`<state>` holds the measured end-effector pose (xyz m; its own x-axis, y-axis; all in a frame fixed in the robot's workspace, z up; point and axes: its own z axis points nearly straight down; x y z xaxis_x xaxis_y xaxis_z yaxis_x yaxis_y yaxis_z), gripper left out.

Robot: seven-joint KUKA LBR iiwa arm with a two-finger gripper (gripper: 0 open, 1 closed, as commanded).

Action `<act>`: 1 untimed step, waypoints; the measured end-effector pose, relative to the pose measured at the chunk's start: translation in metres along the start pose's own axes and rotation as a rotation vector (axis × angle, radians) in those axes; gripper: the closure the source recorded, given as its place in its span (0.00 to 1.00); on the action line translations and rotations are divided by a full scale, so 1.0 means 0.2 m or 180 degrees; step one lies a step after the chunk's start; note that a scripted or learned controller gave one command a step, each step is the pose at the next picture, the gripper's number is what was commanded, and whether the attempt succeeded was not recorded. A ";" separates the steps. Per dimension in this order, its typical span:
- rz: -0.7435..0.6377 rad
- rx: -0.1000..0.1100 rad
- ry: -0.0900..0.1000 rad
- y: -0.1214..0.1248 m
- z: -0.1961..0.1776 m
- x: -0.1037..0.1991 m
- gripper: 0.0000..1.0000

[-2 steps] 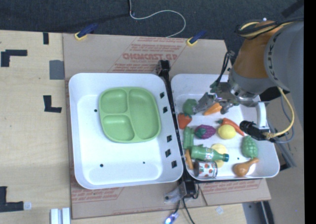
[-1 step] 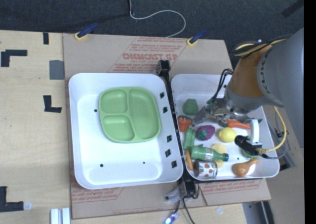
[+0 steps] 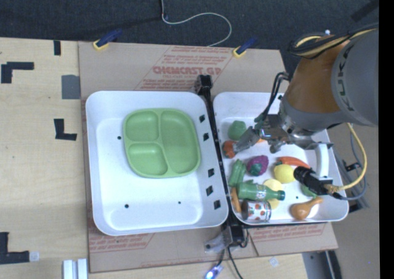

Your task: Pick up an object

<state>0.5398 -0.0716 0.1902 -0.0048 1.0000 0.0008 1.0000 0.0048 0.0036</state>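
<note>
Cardboard sheet (image 3: 178, 71) with red "CHEMGRATE" print under 2 white bins (image 3: 104, 167), dark carpet (image 3: 74, 0) behind; gripper (image 3: 261, 137) state unclear.

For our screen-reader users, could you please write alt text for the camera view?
A grey robot arm with an orange band reaches from the right, its gripper low over the right white bin, which is crowded with toy food including a green bottle, a purple piece and a yellow piece. The left white bin holds a green divided plate.
</note>
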 end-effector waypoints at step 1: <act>-0.0012 -0.0005 0.0008 -0.25 -0.46 0.29 0.00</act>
<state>0.4884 -0.0139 0.2822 -0.0086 1.0000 0.0032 0.9999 0.0086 0.0053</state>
